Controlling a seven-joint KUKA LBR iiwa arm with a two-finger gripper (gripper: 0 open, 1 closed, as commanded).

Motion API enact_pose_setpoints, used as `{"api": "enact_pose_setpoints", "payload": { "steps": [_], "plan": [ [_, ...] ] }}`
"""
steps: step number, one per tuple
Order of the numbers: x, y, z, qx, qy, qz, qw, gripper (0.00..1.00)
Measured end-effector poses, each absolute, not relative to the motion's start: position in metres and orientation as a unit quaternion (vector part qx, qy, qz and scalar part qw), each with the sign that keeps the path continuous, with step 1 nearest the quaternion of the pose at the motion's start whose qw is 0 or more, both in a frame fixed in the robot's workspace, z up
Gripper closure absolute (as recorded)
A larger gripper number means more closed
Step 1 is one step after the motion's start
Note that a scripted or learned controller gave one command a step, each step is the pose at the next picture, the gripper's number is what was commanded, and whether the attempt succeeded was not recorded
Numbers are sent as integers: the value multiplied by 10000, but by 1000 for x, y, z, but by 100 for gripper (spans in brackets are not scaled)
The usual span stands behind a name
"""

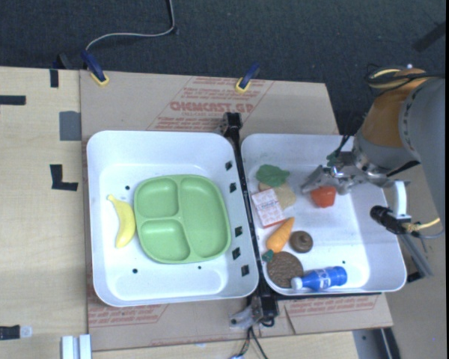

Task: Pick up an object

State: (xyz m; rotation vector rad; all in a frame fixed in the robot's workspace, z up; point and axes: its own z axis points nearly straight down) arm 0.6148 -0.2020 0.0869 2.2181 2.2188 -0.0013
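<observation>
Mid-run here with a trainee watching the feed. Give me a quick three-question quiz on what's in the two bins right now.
1. True or false: the banana lies inside a compartment of the green tray.
2. Which item is nearest the tool? A) blue bottle B) red tomato-like item C) carrot
3. Fill in: the green tray has ___ compartments.

Key: 1. False; it lies on the left bin floor beside the tray's left edge. 2. B. 3. Three.
</observation>
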Motion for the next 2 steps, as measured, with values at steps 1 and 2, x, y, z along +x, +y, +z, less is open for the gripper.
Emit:
{"api": "enact_pose_setpoints", "payload": {
  "steps": [1,2],
  "plan": [
    [619,-184,87,7068,7074,2,33,0],
    [599,-169,87,7070,7072,4,37,0]
  ]
}}
